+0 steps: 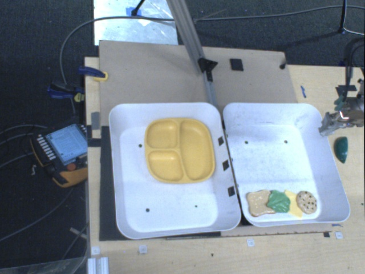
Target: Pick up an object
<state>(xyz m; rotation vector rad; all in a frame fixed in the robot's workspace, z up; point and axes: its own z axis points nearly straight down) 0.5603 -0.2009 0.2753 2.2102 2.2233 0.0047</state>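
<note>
You have four toy foods lying flat in a row along the right bin's near edge, tan bread slice (259,203), green leaf (279,201) overlapping it, yellow cheese slice (292,206), chocolate-chip cookie (307,201) at the right end.

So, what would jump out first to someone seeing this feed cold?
Most likely the yellow divided plate, sitting alone in the left bin. Next, the cluster of toy food along the near edge of the right bin: a toast slice, a green leafy piece, and a chocolate-chip cookie. The tool sits at the right edge, outside the bins.
</note>
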